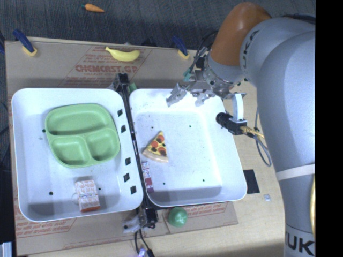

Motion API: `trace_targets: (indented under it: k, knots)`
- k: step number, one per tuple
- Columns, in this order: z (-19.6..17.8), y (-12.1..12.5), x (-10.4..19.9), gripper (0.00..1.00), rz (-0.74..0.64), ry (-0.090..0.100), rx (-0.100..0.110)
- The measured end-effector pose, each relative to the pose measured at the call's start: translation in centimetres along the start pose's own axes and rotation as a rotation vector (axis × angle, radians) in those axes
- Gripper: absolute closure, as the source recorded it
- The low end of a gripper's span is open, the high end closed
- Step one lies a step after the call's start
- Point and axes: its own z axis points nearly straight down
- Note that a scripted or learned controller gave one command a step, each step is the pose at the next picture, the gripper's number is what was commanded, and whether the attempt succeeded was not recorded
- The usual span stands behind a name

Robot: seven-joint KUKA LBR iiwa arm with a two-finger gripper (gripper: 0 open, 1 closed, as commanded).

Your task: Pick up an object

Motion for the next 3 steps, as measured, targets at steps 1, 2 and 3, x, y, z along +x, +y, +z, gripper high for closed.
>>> trace_targets:
  k: [1, 2, 3]
  knots:
    - [-0.5, -12.6, 1.1, 0.0, 0.001, -0.001, 0.002]
    - [-1.5, -13.0, -3.8, 0.0, 0.003, -0.002, 0.0]
    - [2.7, -4.2, -7.3, 0.0, 0.0, 0.0, 0.001]
